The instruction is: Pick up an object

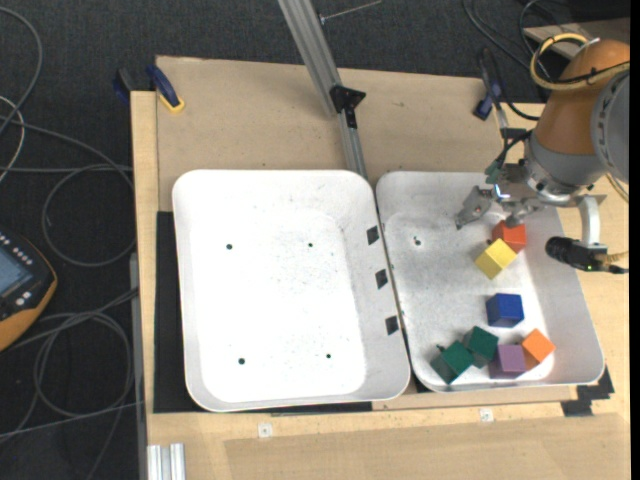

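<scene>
Yellow cube (495,258) | right bin (430,268), just below the gripper (493,206), touching a red-orange block (513,234) | fingers spread open, holding nothing | likely light, rigid, smooth-faced | take it across two opposite flat sides; the touching neighbour may crowd one finger

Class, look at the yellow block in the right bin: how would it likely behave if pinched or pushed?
The yellow block looks like a stiff, flat-faced cube, so it would probably slide, not roll. It touches the red block, so a push may nudge that too.
</scene>
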### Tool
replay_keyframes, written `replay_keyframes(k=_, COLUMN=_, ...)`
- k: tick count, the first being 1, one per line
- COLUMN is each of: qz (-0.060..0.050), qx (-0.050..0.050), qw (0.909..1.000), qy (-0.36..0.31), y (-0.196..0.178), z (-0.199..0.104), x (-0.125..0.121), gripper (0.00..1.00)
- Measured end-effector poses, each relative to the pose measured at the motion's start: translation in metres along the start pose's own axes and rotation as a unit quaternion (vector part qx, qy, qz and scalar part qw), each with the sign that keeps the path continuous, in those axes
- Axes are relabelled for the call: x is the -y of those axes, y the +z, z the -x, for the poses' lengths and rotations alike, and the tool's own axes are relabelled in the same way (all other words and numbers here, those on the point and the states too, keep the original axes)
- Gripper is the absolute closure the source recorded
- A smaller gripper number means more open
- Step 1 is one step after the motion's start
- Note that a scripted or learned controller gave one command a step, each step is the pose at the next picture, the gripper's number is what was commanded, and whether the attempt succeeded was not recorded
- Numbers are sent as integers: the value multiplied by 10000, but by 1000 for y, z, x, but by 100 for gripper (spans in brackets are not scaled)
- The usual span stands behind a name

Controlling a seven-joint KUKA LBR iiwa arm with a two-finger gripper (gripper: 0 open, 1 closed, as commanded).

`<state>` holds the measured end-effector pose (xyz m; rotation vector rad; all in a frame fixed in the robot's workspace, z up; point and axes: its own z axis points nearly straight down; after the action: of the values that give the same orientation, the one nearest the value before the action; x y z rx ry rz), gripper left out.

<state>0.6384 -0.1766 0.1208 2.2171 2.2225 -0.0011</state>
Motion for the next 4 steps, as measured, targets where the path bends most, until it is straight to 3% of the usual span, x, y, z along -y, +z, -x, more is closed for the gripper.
replay_keyframes(k=1, qz=62, qx=28, qw=10000, qy=-1, y=13, z=2, x=-5, gripper=0)
replay_keyframes(k=2, qz=91, qx=30, qw=10000, qy=-10, y=0, z=2, x=-7, gripper=100)
replay_keyframes(k=4, qz=31, qx=-2, qw=10000, qy=3, y=-104, z=-6, x=-10, gripper=100)
